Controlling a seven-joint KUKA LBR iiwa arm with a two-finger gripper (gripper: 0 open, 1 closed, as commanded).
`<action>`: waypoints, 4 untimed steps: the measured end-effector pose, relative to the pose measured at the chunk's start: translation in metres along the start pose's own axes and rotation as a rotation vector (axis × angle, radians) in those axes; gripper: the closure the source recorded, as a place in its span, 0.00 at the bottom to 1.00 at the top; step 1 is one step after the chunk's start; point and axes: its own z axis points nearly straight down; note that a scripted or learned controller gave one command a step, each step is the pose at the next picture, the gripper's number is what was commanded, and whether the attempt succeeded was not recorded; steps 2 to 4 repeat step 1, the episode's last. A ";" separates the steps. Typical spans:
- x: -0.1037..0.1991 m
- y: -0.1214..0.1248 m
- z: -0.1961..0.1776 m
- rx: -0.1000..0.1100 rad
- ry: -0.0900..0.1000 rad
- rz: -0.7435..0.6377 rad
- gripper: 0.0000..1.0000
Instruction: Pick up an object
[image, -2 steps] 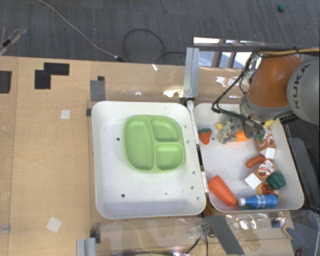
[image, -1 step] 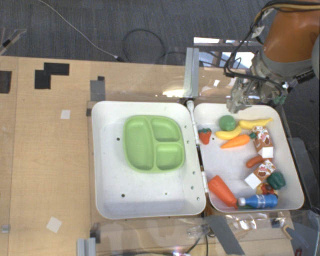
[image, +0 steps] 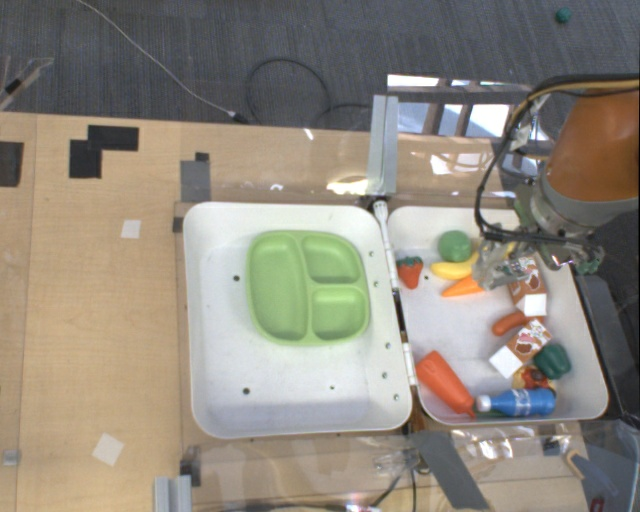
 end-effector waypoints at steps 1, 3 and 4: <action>-0.001 0.001 -0.001 0.000 -0.002 -0.002 0.00; -0.001 0.001 -0.001 0.000 -0.002 -0.002 0.00; -0.001 0.001 -0.001 0.000 -0.002 -0.002 0.00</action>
